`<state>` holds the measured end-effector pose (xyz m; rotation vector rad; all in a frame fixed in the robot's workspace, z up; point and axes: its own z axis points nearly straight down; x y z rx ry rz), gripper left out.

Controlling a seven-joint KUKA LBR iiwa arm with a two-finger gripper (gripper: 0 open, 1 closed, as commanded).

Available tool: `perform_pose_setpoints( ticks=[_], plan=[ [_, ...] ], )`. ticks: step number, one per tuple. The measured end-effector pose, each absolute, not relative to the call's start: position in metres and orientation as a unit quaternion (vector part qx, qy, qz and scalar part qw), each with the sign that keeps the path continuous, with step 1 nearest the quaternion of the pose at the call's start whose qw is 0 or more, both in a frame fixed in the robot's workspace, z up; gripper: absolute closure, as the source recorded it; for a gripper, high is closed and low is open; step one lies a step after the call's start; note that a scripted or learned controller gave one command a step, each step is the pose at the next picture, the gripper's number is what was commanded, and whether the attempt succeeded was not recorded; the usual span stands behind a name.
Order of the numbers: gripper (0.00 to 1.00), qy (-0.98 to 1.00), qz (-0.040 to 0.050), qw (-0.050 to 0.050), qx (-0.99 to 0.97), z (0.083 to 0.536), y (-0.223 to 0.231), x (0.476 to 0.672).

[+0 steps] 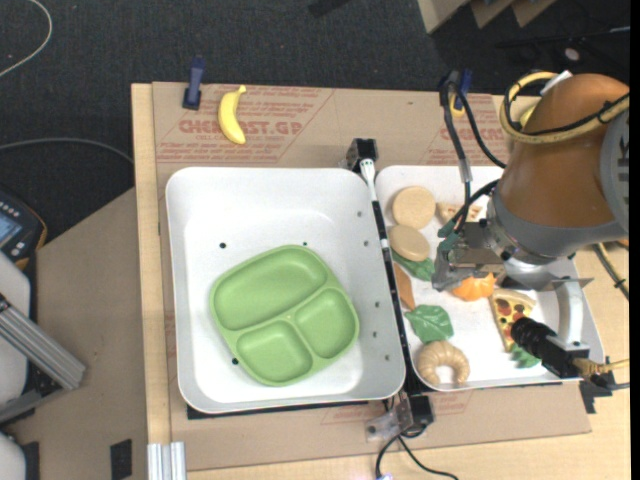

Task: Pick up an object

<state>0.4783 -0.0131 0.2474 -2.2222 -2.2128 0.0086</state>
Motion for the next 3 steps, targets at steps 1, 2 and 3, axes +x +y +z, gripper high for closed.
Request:
perform_pose_setpoints(
  ticks=[1,2,3],
  plan=[
    [1.00,-0.712,-0.0009,0.001,-0.703,0.241,0.106,0.478],
    [1.00,-0.706,-0.0018,-0.002,-0.709,0.299,0.054,0.480],
    [1.00,-0.710,-0.0021,-0.001,-0.705,0.327,0.124,0.479]
  ],
)
